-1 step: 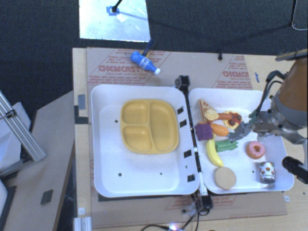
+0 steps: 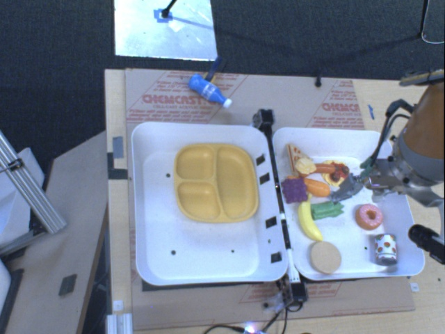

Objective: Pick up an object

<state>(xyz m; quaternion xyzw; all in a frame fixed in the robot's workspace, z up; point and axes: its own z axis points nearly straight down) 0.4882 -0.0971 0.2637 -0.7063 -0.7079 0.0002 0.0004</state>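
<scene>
The grey two-finger tool (image 2: 345,188) hangs low in the right white bin (image 2: 407,256), right above the green plastic veggie (image 2: 327,210); can't tell its opening.

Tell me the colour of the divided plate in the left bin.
The divided plate is pale yellow, seen clearly in the camera view.

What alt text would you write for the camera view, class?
A grey arm's tool hovers over toy food in the right bin: banana, doughnut, grapes, green piece. The left bin holds a yellow divided plate.
</scene>
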